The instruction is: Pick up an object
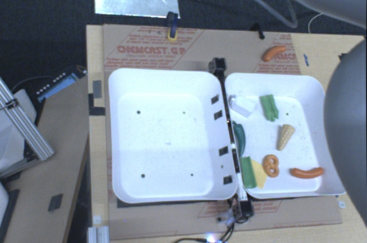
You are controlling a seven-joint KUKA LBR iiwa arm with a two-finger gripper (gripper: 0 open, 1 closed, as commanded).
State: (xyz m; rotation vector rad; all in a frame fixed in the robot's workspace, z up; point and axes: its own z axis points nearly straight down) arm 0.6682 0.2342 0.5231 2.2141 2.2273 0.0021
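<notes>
The grey arm (344, 64) is seen large and blurred along the right side, curving over the right bin (312, 87). Whether the hand is wide, narrow or holding anything cannot be told. In the right bin are laid a green block (268, 107), a cone (285, 136), a pretzel (270, 165) and a sausage (307, 172), all apart from the arm. Another sausage (274, 53) lies on the worktop (241, 47) behind that bin.

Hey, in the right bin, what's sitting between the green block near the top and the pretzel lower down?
In the camera view, the cone-shaped piece lies roughly between the green block and the pretzel, slightly to the right of the line between them.
</notes>
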